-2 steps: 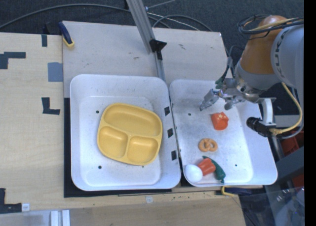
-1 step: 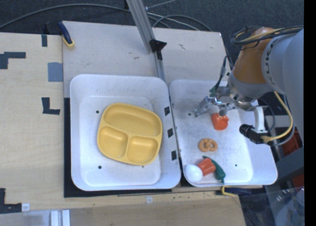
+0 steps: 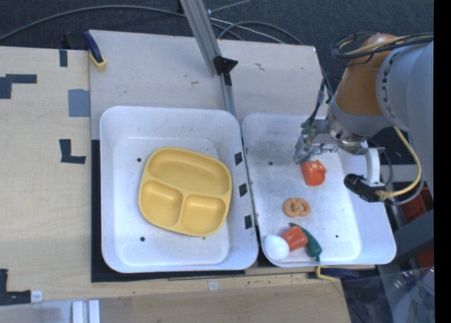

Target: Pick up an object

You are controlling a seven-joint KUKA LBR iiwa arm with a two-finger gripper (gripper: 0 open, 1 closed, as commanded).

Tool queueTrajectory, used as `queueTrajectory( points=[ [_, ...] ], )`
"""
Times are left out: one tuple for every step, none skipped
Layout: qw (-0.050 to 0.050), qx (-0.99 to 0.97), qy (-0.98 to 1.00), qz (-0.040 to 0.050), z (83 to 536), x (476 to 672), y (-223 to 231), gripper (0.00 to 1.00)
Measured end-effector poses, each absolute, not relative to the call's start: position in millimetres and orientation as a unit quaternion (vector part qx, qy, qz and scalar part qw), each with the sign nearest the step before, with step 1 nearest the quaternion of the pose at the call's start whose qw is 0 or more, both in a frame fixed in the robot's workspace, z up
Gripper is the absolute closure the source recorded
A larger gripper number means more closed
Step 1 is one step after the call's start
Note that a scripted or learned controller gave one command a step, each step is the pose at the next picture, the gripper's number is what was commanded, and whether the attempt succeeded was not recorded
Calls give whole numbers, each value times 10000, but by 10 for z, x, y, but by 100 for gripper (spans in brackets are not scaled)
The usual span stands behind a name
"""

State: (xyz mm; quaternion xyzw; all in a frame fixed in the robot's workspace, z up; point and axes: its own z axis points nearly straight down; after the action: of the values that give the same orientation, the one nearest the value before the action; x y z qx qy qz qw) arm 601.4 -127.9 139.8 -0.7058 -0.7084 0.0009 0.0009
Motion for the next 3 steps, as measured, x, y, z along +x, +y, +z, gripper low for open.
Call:
queueTrajectory(
  points=[
    [-15, -7067, -7075, -7, 1941, 6078, -1360, 100],
    [-23, -7061, -7081, -15, 2545, 6114, -1284, 100],
    [-15, -7063, -7079, -10, 2942, 6123, -1280, 100]
  ],
)
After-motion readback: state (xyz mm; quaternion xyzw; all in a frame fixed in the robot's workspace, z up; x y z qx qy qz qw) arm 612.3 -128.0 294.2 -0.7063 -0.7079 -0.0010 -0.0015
